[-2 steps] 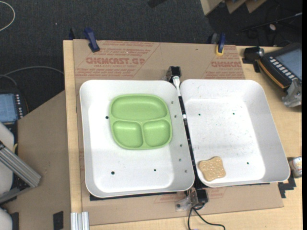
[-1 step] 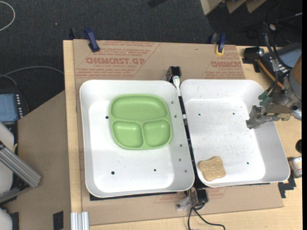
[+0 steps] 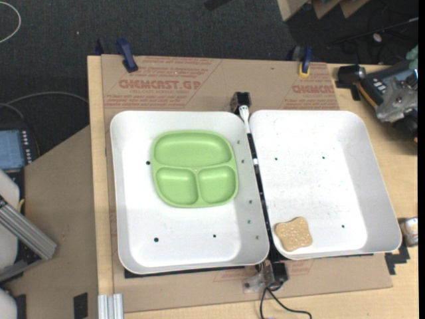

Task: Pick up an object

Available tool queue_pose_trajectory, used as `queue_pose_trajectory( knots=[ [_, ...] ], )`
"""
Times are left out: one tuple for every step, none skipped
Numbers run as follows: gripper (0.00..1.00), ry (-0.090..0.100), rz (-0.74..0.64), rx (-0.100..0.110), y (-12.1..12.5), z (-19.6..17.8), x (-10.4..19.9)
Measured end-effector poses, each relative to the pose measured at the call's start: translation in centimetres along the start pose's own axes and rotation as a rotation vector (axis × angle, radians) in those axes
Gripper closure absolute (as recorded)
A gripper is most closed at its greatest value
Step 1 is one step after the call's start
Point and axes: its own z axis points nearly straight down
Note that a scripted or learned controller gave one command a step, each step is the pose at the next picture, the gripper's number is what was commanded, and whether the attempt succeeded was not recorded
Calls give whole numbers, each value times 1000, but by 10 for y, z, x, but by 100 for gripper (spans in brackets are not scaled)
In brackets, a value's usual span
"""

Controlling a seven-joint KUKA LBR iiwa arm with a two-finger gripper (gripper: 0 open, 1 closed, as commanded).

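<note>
A tan, toast-shaped piece (image 3: 293, 234) lies flat in the near left corner of the right bin (image 3: 345, 145). A green plate (image 3: 194, 168) with three compartments rests in the left bin (image 3: 133, 198), toward its far side. My gripper (image 3: 390, 93) sits at the view's right edge, just beyond the far right corner of the right bin, well away from both objects. It is dark and partly cut off by the frame.
Both bins stand side by side on a cardboard sheet (image 3: 199, 78), held by clamps (image 3: 126, 55) at the far edge. A black bracket (image 3: 241, 102) sits between the bins at the back. Cables (image 3: 275, 298) trail off the front edge.
</note>
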Motion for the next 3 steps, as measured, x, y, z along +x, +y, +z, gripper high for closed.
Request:
queue_pose_trajectory(
  knots=[
    [100, 3, 1, 34, -4, 113, 33],
    [100, 2, 1, 3, 1, -25, 54],
    [100, 2, 4, 34, -3, 80, 70]
  ],
)
